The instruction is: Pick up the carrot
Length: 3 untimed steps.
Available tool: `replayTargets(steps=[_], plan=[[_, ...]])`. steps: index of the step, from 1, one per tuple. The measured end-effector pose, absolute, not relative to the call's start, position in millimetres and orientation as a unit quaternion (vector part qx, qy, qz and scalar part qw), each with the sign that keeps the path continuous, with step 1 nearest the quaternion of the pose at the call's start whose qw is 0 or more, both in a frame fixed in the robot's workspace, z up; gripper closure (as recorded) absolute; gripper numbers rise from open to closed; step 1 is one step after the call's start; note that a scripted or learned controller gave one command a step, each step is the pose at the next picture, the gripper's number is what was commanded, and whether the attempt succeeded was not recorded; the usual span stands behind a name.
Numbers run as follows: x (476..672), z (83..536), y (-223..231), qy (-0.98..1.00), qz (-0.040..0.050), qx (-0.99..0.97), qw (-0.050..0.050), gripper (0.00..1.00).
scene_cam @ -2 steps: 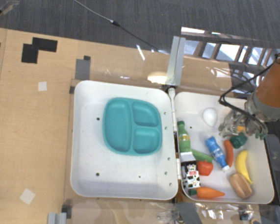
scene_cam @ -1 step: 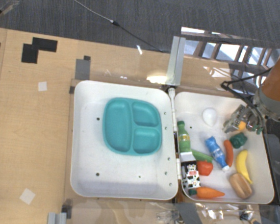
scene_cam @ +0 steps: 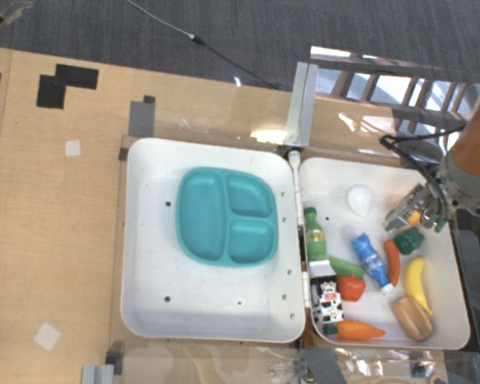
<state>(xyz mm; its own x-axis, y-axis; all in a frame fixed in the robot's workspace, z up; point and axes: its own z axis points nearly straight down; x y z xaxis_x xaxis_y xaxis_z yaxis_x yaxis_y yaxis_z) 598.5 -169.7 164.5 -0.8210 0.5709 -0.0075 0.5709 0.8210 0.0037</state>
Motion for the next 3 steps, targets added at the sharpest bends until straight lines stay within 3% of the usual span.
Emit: replayTargets(steps=[2,3], plan=[[604.8,190.0,-167.4,0.956,0.0011,0.292,0.014,1.0],[583.5,188.3,-126.9,0.942,0.0013,0.336,0.003,1.0]])
